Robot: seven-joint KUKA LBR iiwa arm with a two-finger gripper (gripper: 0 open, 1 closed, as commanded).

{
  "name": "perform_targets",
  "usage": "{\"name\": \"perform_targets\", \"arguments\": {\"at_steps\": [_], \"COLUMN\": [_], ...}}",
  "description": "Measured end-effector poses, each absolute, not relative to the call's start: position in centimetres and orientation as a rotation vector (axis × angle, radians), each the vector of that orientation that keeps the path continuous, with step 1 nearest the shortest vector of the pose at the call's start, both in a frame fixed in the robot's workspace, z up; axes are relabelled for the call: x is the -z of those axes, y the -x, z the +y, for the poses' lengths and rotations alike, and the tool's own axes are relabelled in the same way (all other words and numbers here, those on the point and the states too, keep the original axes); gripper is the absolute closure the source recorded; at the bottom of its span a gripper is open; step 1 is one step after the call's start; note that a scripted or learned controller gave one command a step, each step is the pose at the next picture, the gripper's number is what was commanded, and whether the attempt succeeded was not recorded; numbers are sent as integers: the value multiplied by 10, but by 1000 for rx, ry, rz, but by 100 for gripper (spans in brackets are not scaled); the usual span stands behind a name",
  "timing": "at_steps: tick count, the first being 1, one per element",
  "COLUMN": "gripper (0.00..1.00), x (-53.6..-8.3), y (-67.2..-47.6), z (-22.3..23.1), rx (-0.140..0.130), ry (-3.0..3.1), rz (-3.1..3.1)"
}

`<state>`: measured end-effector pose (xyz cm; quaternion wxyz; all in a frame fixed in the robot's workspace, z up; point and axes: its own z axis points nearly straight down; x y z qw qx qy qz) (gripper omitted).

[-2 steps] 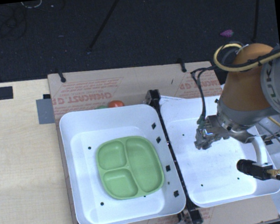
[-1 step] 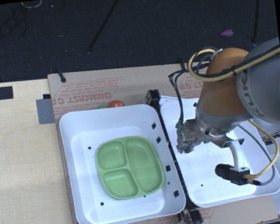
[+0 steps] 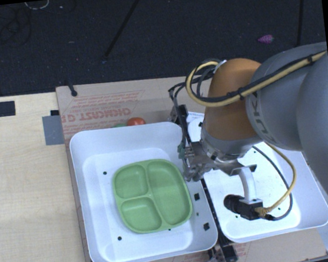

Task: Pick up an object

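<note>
A light green divided plate (image 3: 151,194) with three compartments lies flat in the left bin (image 3: 91,166). My gripper (image 3: 191,167) hangs over the seam between the two bins, just off the plate's right rim. The grey arm and its orange band (image 3: 232,104) cover most of the gripper body from above. I see nothing held at the gripper.
The right bin (image 3: 307,210) is mostly hidden under the arm. A black piece on a yellow cable (image 3: 244,205) hangs over its floor. A small red object (image 3: 135,122) sits on the cardboard behind the left bin. Wooden bench surface lies to the left.
</note>
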<state>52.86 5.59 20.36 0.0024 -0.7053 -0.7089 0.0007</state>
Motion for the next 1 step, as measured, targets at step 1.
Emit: {"name": "perform_targets", "arguments": {"at_steps": [1], "gripper": [100], "x": [-202], "y": [-532], "z": [103], "rx": [-3], "ry": [2214], "rz": [-2223]}}
